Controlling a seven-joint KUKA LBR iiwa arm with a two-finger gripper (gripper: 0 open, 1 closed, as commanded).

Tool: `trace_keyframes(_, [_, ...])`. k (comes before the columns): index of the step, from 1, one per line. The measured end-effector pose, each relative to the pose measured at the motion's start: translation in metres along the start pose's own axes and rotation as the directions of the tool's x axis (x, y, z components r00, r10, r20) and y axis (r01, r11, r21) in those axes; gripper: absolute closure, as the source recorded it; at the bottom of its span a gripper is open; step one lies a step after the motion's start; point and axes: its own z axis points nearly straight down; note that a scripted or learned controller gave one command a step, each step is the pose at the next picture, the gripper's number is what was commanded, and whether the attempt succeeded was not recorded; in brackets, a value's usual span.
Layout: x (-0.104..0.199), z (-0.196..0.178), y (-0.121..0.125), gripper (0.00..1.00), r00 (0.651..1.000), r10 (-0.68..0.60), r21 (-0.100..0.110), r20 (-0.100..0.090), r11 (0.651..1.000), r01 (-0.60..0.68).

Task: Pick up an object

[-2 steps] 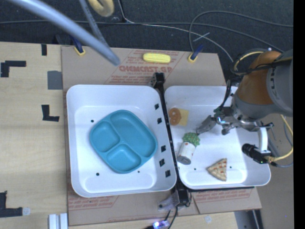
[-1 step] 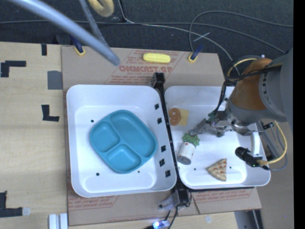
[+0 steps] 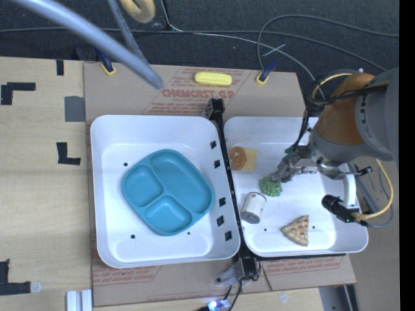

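Note:
The right bin (image 3: 337, 241) holds a green broccoli piece (image 3: 271, 187), a pale can lying on its side (image 3: 253, 206), a pizza slice (image 3: 297, 229) and an orange-and-yellow food item (image 3: 242, 158). My gripper (image 3: 283, 172) reaches in from the right and hangs just above and right of the broccoli, close to it. The view is too small to show how it stands or whether it touches the broccoli. The arm's orange band (image 3: 342, 116) sits above the wrist at the bin's right side.
The left bin (image 3: 104, 173) holds a blue divided tray (image 3: 167, 191). A yellow corn cob (image 3: 213, 79) lies on the cardboard behind the bins. Black clips (image 3: 217, 112) mark the divider between bins. Cables run across the back and right side.

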Motion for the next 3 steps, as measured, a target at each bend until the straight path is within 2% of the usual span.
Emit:
trace_keyframes(1, [0.001, -0.042, 0.002, 1.00, 1.000, 0.003, 0.012, 0.005, 1.000, -0.003])
trace_keyframes(2, [-0.005, -0.086, 0.001, 1.00, 1.000, 0.004, 0.012, 0.005, 1.000, -0.004])
trace_keyframes(3, [-0.005, -0.109, 0.002, 1.00, 1.000, 0.003, 0.013, 0.004, 1.000, -0.003])
